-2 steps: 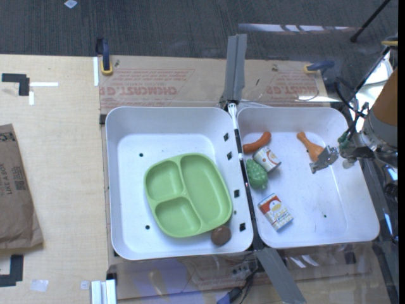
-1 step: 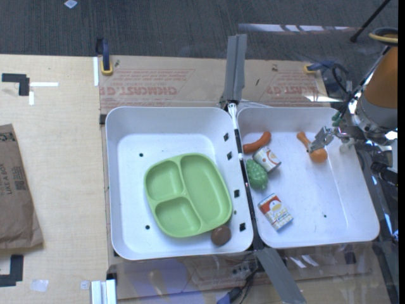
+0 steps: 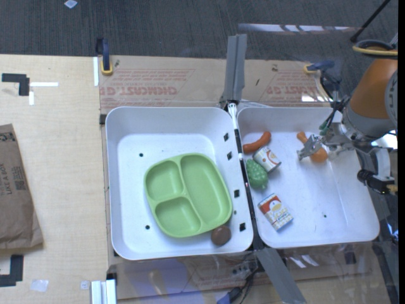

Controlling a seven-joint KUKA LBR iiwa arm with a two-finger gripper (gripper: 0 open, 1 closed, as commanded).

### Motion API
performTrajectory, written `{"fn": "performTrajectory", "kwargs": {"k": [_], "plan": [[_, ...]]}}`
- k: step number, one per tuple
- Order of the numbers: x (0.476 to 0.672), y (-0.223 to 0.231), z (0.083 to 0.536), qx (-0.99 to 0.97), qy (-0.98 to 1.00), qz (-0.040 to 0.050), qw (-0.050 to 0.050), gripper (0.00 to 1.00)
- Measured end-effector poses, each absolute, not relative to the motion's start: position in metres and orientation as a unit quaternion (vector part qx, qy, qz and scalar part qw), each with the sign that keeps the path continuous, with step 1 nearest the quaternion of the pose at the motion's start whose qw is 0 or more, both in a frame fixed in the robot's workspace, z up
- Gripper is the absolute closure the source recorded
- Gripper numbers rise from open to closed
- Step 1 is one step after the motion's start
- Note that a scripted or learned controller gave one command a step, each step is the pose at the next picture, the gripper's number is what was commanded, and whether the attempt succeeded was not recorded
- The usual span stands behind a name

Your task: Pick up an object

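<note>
Round brown ball (image 3: 221, 235) beside glossy green tray (image 3: 188, 195).

Robotics lab: white bins (image 3: 120, 170) on plywood bench (image 3: 57, 170), cardboard sheet (image 3: 164, 81), dark carpet (image 3: 190, 11).

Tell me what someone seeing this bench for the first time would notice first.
Most likely the bright green divided plate lying in the left bin, with a small brown object beside its near edge. Next, the grey and orange arm reaching in from the right, its gripper low over the right bin right by an orange object. Scattered left of it lie a red sausage, a green lumpy item and a small carton.
</note>
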State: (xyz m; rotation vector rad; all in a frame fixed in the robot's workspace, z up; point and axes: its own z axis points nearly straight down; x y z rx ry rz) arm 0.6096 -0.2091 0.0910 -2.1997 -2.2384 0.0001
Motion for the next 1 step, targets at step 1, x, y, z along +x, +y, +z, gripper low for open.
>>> {"fn": "performTrajectory", "kwargs": {"k": [1], "plan": [[0.6099,-0.2207,0.0921,-0.549,-0.836,-0.0006,0.0,0.0]]}}
